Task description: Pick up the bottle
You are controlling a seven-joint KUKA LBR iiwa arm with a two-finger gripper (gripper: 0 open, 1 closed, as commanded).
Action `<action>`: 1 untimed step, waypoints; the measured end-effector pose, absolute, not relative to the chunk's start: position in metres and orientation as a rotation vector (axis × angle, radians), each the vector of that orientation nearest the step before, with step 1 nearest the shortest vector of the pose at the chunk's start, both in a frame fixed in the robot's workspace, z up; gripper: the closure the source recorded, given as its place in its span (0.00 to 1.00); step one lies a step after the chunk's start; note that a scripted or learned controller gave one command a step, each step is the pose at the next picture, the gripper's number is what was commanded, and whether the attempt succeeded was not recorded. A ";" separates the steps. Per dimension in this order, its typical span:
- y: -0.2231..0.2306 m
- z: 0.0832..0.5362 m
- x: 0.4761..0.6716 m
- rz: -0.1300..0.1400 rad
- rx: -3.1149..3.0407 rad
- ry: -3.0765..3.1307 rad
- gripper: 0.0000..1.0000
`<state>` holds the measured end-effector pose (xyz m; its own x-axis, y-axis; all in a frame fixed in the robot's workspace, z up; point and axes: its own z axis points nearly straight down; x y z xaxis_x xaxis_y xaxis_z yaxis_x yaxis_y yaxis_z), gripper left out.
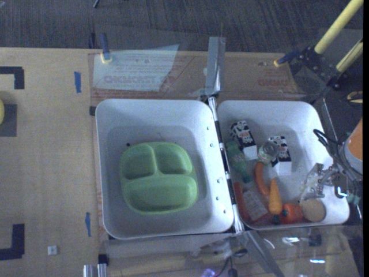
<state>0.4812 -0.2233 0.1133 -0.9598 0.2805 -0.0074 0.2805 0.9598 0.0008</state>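
Note:
A small clear bottle lies in the middle of the right bin, between two cow-patterned cartons. My gripper hangs over the right side of that bin, to the right of the bottle and well apart from it, just above a round beige item. Nothing shows in its grasp. The grey arm with its orange band comes in from the right edge.
The right bin also holds two orange carrots, a greenish item, a red packet and an orange-red piece. A green divided plate lies in the left bin.

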 end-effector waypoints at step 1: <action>-0.222 0.112 0.481 -0.001 0.319 3.119 1.00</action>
<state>0.4813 -0.2223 0.1124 -0.9793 0.2021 -0.0061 0.2022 0.9794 0.0000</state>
